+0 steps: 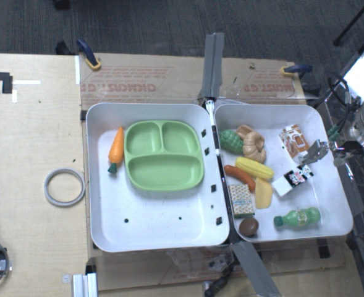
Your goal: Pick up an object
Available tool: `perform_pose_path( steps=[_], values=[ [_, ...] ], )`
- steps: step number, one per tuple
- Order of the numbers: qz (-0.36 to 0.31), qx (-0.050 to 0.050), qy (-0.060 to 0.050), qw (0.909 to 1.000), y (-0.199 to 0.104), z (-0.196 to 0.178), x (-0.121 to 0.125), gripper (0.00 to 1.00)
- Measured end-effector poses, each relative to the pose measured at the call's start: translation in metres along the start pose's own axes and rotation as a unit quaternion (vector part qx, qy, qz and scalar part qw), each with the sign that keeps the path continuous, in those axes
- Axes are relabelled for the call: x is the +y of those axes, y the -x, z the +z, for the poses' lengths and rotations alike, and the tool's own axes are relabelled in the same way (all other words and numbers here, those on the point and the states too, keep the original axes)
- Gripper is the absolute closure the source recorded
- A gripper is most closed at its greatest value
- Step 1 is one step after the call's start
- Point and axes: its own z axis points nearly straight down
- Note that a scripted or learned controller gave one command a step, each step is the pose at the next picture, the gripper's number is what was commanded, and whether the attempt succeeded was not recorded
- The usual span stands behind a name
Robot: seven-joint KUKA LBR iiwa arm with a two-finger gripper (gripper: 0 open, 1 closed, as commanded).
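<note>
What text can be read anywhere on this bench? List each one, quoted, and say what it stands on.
Red lettering on the cardboard sheet behind the bins: printed mirrored or upside down, too blurred to read.
Orange and white packet in the right bin: print too small to read.
Black and white carton: pattern, nothing legible.
Green bottle: label too small to read.

Left bin (101,228) has a green divided plate (164,155) with a toy carrot (115,147) just beside it. Right bin (330,215) is packed: corn cob (254,167), hot dog (240,177), green bottle (298,218), a small black-and-white carton (295,179). The gripper (316,151) sits low near that carton. A tape ring (64,186) lies out on the counter (33,141).
</note>
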Motion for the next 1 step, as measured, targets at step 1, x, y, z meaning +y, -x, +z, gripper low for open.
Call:
perform_pose_path(
  steps=[1],
  values=[
    [0.173,-0.001,0.000,0.9849,-0.0054,-0.0970,0.0148,0.00]
  ],
)
